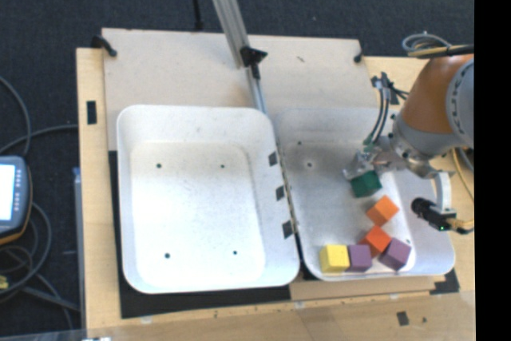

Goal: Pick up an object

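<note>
In the right bin [319, 172] my gripper [362, 169] hangs low, right at the top edge of a dark green block [367, 186]; whether it grips the block I cannot tell. Just below the green block lies an orange block [383, 210]. A second orange block [377, 239] sits nearer the bin's front. Along the front wall lie a yellow block [335, 257] and two purple blocks [359, 256] [395, 253]. The arm's orange band [435, 96] shows at the right, above the wrist.
The left bin [196, 196] lies beside the right one, their walls meeting in the middle. A slanted metal post [231, 12] rises behind the bins. Cables and a black fitting [431, 213] hang off the wrist over the right bin's right rim.
</note>
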